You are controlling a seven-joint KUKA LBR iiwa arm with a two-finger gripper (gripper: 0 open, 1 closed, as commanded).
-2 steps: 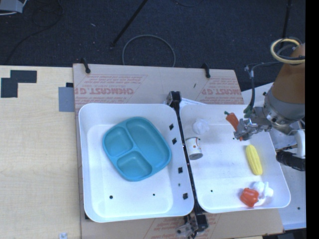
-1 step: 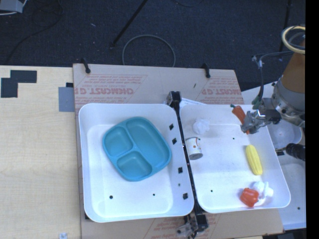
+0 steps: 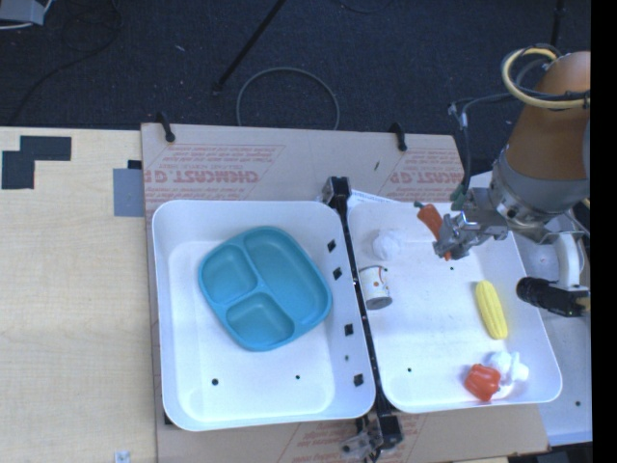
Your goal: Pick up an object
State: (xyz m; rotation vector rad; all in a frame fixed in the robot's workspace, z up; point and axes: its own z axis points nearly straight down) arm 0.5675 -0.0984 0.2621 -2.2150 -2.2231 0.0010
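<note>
My gripper (image 3: 448,247) hangs over the upper part of the right bin (image 3: 424,394), with the arm coming in from the right. An orange-red carrot-like piece (image 3: 429,218) lies just up and left of the gripper. A white lump (image 3: 386,246) rests to the gripper's left, near the divider. Below that lump, a small white cup with a brown band (image 3: 374,287) lies on its side. A yellow corn cob (image 3: 492,309) sits lower right of the gripper. A red and white object (image 3: 490,378) is in the bin's near right corner.
The left bin (image 3: 193,394) holds a blue divided plate (image 3: 263,286). A black divider with clips (image 3: 349,287) runs between the bins. Cardboard (image 3: 280,167) lies under both bins, with a pale wooden bench top (image 3: 67,297) on the left.
</note>
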